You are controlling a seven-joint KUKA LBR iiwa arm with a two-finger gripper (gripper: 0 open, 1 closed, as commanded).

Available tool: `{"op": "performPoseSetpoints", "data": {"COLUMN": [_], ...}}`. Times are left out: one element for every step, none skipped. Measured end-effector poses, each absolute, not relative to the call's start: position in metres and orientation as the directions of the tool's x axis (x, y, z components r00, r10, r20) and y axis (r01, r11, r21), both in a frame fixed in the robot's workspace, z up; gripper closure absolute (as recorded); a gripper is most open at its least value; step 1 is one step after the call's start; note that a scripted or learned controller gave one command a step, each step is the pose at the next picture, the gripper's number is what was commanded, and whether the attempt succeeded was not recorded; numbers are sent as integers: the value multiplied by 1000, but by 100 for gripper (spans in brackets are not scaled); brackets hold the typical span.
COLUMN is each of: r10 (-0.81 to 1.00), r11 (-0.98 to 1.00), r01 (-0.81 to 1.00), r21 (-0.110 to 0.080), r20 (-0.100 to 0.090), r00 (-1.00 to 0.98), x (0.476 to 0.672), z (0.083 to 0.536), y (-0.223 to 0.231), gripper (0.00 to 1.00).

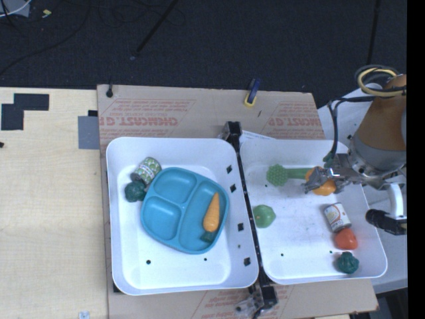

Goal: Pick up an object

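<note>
The left bin (pixel 126 271) holds a blue divided plate (pixel 174 211) carrying a carrot (pixel 212 212). In the right bin (pixel 292 271), a green brush (pixel 279 175) lies left of the gripper (pixel 319 180), whose fingers close on an orange object (pixel 325 189) at the far right.

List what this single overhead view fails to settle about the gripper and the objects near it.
- Gripper: too small and blurred to judge finger opening.
- Orange object: partly covered by the gripper; identity and contact unclear.
- Small can: label too small to read.

No readable text on cardboard (pixel 153 115)
</note>
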State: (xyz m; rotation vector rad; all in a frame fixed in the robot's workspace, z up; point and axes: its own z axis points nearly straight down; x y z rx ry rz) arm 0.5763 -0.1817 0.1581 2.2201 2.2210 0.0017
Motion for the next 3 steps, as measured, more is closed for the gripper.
{"op": "performPoseSetpoints", "data": {"r10": [1000, 1000, 1000], "r11": [1, 2, 5], "r01": [1000, 1000, 1000], "r21": [1, 1, -4], "r20": [0, 0, 3], "r00": [-1, -2, -5], "x": [573, 573, 589], "z": [201, 229, 220], "y": [-180, -181, -124], "gripper": [100, 100, 100]}}
